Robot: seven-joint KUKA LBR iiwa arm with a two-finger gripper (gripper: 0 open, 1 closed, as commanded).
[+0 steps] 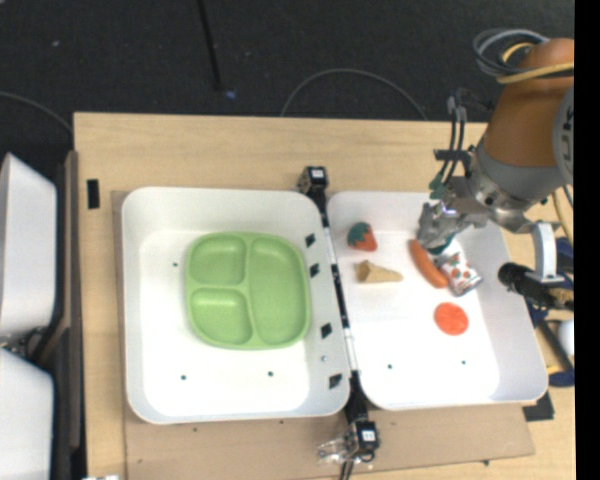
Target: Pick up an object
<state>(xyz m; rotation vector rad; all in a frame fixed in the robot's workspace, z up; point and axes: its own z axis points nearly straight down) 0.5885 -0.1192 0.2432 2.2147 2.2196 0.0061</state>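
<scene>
1. The green plate point(248, 290) is smooth, rounded-square plastic with three compartments; it lies flat in the left bin point(150, 378).
2. The right bin point(500, 368), glossy white and shallow, holds small toy foods: a strawberry point(361, 235) with a green top, a tan wedge point(379, 273), a long orange carrot point(428, 264) and a flat orange disc point(451, 318).
3. A small white and red object point(461, 274) lies touching the carrot's lower right end.
4. The gripper point(436, 230) hangs just above the carrot's upper end; whether its fingers are apart or closed, I cannot tell.
5. Black clips join the bins along the seam between them.
</scene>
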